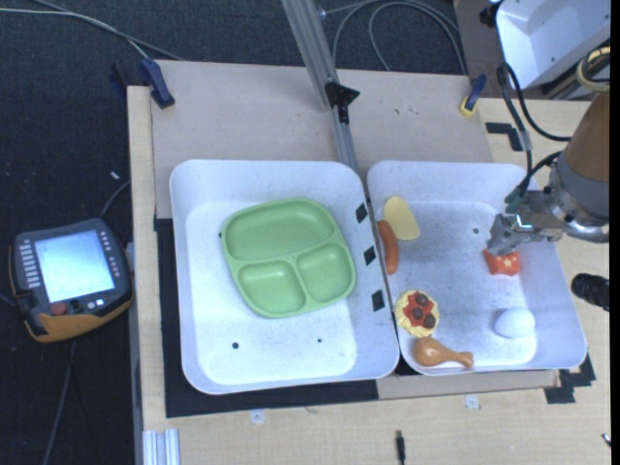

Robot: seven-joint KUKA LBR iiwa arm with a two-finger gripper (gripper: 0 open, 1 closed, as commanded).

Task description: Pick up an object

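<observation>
My gripper (507, 240) hangs over the right side of the right bin (455, 184), reaching in from the right edge. Directly beneath its tip is a small red-orange object (504, 263); the gripper touches or overlaps its top, and I cannot make out whether it is gripped. A white egg-shaped ball (513, 324) lies on the bin floor nearer the front. Along the bin's left side lie a yellow piece (401, 218), a red sausage (388, 245), a round pizza toy (418, 312) and a brown drumstick (442, 355).
A green divided plate (288, 258) sits in the left bin (271, 366). A slanted metal pole (312, 42) comes down to the ridge between the bins. A teach pendant (68, 277) lies on the floor at left. Cables hang beside the arm at right.
</observation>
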